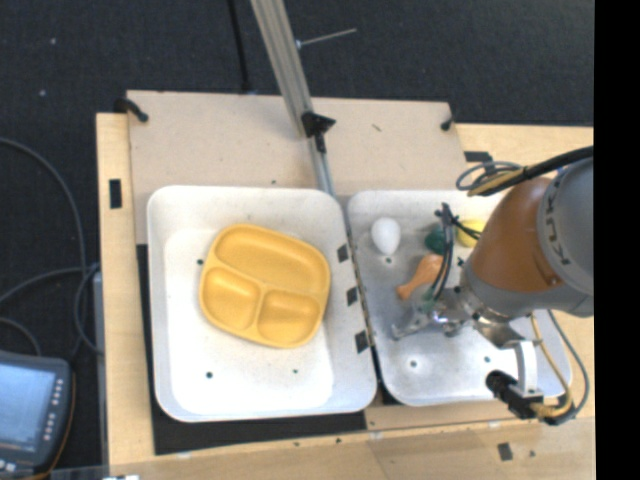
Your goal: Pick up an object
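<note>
My gripper (412, 325) is low in the right bin (440, 388), reaching in from the right under the orange band of the arm (505, 243). An orange carrot-shaped object (418, 276) lies just above it, close to or touching the wrist. A small white egg-shaped object (386, 234) rests near the bin's upper left corner. A dark green object (437, 239) sits beside the carrot's upper end, and a bit of a yellow object (470, 228) peeks out behind the arm. I see nothing held in the gripper.
The left bin (175, 268) holds a yellow divided plate (264, 285). A metal rail (285, 58) slants down from the top to the bins' shared back edge. Cables (485, 176) hang at the right bin's upper right.
</note>
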Controlling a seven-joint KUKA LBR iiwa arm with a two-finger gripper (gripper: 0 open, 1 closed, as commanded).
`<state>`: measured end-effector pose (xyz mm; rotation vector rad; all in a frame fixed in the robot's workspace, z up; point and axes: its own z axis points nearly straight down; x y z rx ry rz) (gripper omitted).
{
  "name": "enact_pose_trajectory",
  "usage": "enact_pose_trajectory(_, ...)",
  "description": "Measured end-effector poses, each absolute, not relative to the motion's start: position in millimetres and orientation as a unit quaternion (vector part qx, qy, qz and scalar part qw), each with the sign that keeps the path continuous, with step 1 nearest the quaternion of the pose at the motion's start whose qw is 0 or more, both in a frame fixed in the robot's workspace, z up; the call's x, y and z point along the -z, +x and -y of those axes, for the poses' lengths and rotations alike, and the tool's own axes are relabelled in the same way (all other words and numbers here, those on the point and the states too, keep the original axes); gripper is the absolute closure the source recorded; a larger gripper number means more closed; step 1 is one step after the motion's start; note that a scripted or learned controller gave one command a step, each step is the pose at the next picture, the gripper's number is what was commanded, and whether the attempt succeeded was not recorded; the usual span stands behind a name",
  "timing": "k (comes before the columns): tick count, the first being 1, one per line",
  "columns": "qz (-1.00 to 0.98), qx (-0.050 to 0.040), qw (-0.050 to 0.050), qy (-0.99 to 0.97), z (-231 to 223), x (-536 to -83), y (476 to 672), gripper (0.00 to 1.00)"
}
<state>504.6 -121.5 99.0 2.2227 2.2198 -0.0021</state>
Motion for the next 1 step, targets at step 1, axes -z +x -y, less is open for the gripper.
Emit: enact_pose_trajectory(1,-0.705,-0.0018,0.002,0.709,122.0,-111.8,506.5,1.00)
